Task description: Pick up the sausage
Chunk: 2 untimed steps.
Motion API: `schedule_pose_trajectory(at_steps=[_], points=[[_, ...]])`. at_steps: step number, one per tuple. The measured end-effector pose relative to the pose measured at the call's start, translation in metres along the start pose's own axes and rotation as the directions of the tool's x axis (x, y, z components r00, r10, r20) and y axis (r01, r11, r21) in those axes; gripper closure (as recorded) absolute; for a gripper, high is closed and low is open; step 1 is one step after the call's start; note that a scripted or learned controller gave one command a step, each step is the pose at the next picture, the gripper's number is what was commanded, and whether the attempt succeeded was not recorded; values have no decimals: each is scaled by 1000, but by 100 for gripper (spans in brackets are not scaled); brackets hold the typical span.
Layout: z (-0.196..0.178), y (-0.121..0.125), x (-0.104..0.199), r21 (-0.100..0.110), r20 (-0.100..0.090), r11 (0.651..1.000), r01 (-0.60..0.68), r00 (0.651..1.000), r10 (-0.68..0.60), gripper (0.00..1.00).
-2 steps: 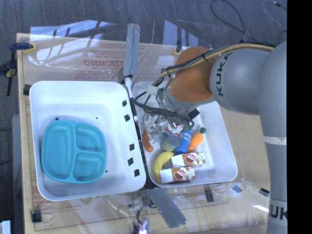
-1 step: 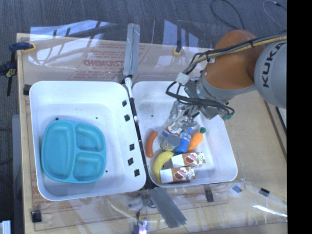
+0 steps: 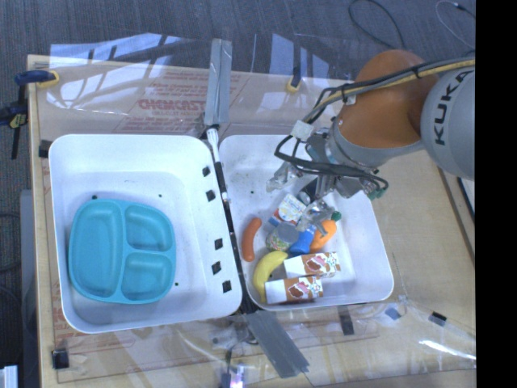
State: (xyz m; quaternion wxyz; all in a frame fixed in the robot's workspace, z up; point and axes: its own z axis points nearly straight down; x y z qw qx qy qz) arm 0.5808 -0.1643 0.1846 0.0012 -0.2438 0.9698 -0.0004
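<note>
At the front of the right-hand shallow white bin, two red-and-white printed cartons lie stacked beside a yellow plastic banana. Just behind the banana, against the bin's left wall and a little apart from the clutter, lies the small orange-red sausage, slightly tilted. Next to it sits a heap of a blue bottle, an orange carrot-like piece and some crinkled wrappers. Over that heap hangs the two-finger gripper, and I cannot tell how it is set. To the left, the other white bin holds a turquoise compartment tray. This looks like the approach step; next the arm must shift left and descend onto the sausage.
</note>
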Motion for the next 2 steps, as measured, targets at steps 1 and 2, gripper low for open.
schedule_pose_trajectory(at_steps=[1, 2], points=[[66, 2, -11, 19, 15, 996, 84, 996, -84, 0], [67, 2, -11, 19, 14, 996, 84, 996, -84, 0]])
